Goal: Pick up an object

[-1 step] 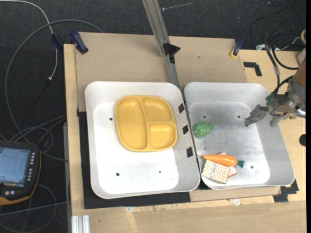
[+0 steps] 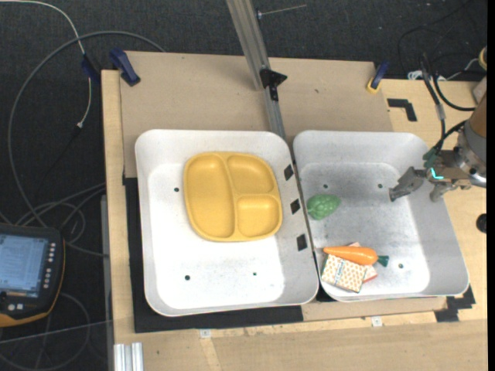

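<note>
Grey pincer (image 2: 421, 188) with dark fingers, teal glint

Glossy yellow plastic tray (image 2: 232, 195); scuffed matt white bins (image 2: 224, 284).

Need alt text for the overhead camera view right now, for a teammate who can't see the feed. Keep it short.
The gripper hangs open over the right bin's far right side, holding nothing. That bin holds a green leafy toy, a toy carrot and a small patterned packet near its front edge. The left bin holds a yellow divided plate.
</note>
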